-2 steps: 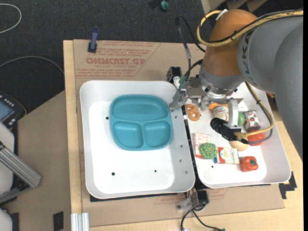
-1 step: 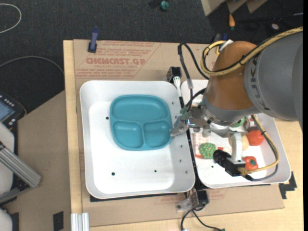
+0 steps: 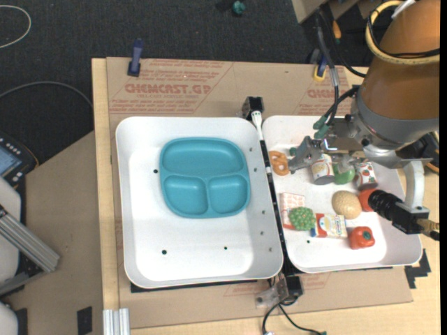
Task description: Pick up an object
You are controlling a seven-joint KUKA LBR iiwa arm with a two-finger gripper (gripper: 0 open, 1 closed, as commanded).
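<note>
Camera view: we see tool (image 3: 323,160) low over right bin (image 3: 297,253), arm (image 3: 401,68) reaching in from right. Finger opening: we cannot tell. Just under tool tip, small tin can (image 3: 322,172); green item (image 3: 343,173) beside it to right. Pretzel (image 3: 279,162) left of tool, near bin's left wall. Nearer us than tool: broccoli (image 3: 302,218), potato (image 3: 345,204), red tomato (image 3: 360,237), small packets. Left bin (image 3: 140,250), well left of tool, holds teal divided plate (image 3: 204,176). Both bins on worktop (image 3: 105,117).
</note>
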